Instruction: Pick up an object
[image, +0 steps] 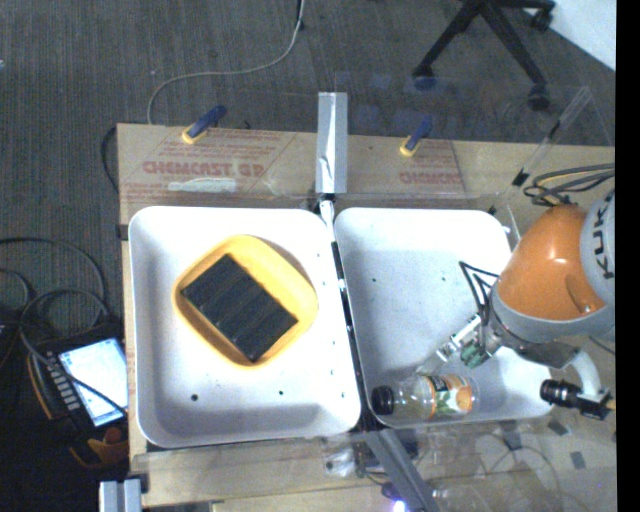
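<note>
A clear plastic bottle (425, 396) with a black cap and an orange-green label lies on its side along the front wall of the right bin (400, 260). A yellow dish holding a black ribbed pad (243, 305) sits in the middle of the left bin (160, 400). My gripper (462, 349) hangs low over the right bin's front right part, just above and to the right of the bottle. The orange wrist band (545, 270) covers the arm above it. Nothing shows between the fingers.
A metal divider (331, 150) runs back from the seam between the bins. Two blue-and-yellow clamps (203, 124) pin the cardboard at the back. A tablet (90, 378) and cables lie on the floor at the left. A chair base stands at the far right.
</note>
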